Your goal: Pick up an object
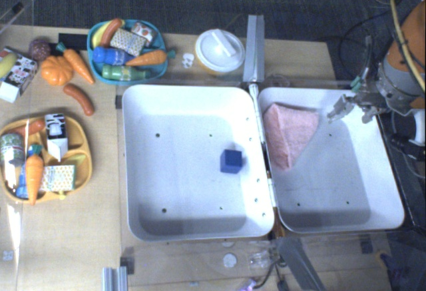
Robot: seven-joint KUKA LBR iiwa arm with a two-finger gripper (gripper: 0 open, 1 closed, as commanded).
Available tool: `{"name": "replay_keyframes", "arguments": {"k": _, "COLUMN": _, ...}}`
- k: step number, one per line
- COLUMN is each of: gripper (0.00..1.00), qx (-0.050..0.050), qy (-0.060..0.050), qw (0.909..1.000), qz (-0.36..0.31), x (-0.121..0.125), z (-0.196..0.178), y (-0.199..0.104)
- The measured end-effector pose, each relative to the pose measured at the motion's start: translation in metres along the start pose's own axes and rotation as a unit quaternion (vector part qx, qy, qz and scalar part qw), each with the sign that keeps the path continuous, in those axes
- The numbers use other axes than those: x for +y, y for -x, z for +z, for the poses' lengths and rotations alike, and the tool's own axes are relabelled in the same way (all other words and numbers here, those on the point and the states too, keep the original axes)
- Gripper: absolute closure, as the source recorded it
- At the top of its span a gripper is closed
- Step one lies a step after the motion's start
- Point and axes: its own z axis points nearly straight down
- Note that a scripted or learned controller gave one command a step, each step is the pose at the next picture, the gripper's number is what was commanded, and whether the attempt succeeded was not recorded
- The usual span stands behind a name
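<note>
Camera view: small dark-blue cube [231,160] lies in left shallow white bin [143,216], near its middle, well apart from grey gripper [341,108], whose finger state I cannot tell.

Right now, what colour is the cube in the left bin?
Blue cube, clearest in the camera view.

1 fixed camera looks down on the bench [200,263] at a slant from above, far enough to take in both white bins [193,216] whole, the bench's far edge and dark floor beyond, with the arm [406,63] entering at the bench's right edge
</note>
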Motion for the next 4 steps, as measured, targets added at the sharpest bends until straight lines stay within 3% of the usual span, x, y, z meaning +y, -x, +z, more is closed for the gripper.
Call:
{"name": "replay_keyframes", "arguments": {"k": 1, "gripper": 0.00, "qx": -0.002, "qy": 0.005, "qw": 1.0000, "qz": 0.000, "x": 0.039, "z": 0.088, "y": -0.032}}
{"name": "replay_keyframes", "arguments": {"k": 2, "gripper": 0.00, "qx": -0.005, "qy": 0.007, "qw": 0.9980, "qz": -0.062, "x": 0.054, "z": 0.092, "y": -0.076}}
{"name": "replay_keyframes", "arguments": {"k": 3, "gripper": 0.00, "qx": -0.001, "qy": 0.002, "qw": 0.9923, "qz": -0.124, "x": 0.049, "z": 0.042, "y": -0.040}}
{"name": "replay_keyframes", "arguments": {"k": 4, "gripper": 0.00, "qx": -0.003, "qy": 0.005, "qw": 0.9897, "qz": -0.143, "x": 0.051, "z": 0.086, "y": -0.066}}
